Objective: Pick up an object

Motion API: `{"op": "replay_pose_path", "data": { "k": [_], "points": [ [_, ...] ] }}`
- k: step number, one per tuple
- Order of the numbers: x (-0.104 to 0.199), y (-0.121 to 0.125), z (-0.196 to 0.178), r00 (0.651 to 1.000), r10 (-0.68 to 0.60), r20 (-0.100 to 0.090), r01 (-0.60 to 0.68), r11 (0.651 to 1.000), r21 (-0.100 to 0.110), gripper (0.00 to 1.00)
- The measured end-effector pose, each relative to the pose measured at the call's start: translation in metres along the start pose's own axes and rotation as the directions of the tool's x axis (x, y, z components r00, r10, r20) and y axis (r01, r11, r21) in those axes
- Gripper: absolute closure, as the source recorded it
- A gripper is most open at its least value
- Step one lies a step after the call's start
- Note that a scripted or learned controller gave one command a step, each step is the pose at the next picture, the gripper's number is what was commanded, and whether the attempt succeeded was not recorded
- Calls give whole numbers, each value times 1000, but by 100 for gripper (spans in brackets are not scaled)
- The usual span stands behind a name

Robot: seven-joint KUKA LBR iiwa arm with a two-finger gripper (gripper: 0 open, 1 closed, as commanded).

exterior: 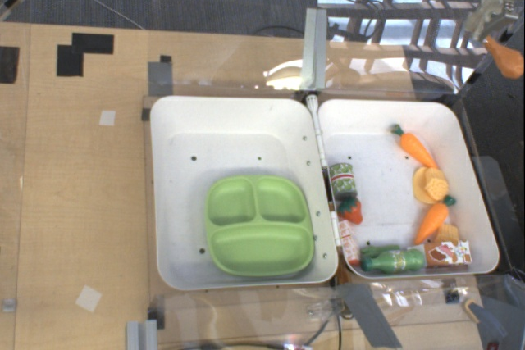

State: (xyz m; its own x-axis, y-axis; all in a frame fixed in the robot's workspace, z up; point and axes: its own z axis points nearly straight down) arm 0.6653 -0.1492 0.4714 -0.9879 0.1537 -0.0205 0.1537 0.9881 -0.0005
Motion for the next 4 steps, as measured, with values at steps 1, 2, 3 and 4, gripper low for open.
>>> {"op": "replay_pose_path", "data": {
  "k": [1,2,3,4],
  "points": [
    [36,23,128,997,73,-22,-73,997,-1,100],
    [12,33,69,967,254,-7,-254,967,1,100],
    [12,4,-9,910,415,-4,-415,910,2,100],
    [72,-1,145,930,366,-20,-366,930,7,100]
  ]
}}
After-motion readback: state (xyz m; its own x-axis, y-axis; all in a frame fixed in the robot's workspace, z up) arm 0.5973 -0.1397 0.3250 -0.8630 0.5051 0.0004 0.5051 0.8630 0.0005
